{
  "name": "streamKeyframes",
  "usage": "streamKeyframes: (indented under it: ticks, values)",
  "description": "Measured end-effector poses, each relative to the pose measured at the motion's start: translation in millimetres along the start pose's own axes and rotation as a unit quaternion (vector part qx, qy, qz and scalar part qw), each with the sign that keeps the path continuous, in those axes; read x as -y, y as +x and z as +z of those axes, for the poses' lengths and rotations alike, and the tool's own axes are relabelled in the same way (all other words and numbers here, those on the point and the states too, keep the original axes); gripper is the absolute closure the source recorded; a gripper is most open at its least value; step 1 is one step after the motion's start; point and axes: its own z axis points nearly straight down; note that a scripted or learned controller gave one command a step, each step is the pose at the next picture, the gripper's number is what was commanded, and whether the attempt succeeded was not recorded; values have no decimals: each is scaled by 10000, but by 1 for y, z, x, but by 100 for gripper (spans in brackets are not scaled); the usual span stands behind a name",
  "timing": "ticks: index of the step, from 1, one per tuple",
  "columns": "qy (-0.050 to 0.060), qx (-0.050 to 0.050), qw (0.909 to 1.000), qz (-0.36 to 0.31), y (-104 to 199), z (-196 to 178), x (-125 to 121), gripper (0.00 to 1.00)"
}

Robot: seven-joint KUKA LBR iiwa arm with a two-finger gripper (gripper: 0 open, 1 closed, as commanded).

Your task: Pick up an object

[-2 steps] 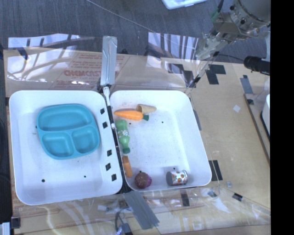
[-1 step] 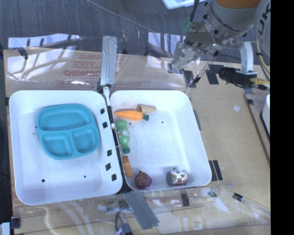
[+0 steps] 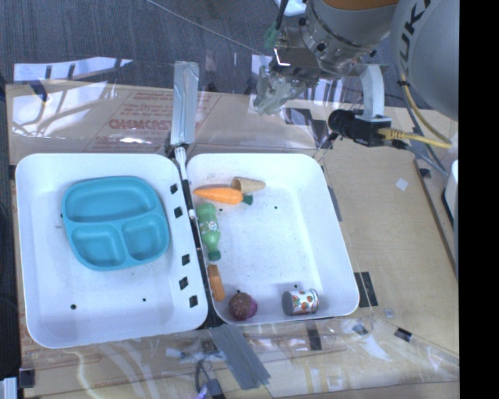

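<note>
The tool (image 3: 273, 92) hangs high above the bench (image 3: 390, 226), past the far edge of the right bin (image 3: 327, 234), under the grey arm (image 3: 343, 23) that reaches in from the right with its orange band at the top of the view. Its pale, translucent fingers point downward, and whether they are open or closed cannot be told from this angle; nothing is seen between them. The 2 white bins sit side by side, touching along their inner rims. In the left bin (image 3: 47, 288) lies a blue tray (image 3: 115, 221) with 3 compartments, set toward the far half. The right bin holds 6 things. An orange carrot (image 3: 220, 195) lies across the far left corner, and a tan cone-shaped piece (image 3: 248, 185) lies just beside its right end, apparently touching it. A green bottle-shaped item (image 3: 208, 230) lies lengthwise along the left wall, below the carrot. Further toward the near edge, a small orange piece (image 3: 216, 282) rests against the same wall. Near the front rim sit a dark red round fruit (image 3: 242, 305) and, to its right but apart, a small printed can (image 3: 300, 301) lying on its side. All 6 lie well apart from the tool.
</note>
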Motion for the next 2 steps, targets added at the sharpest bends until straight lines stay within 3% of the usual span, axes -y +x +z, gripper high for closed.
streamKeyframes:
  ticks: [1, 2]
  values:
    - [-20, -1, 10000, -10, 74, 0, -10, 100]
    - [-12, 9, 10000, 3, 121, 1, -31, 100]
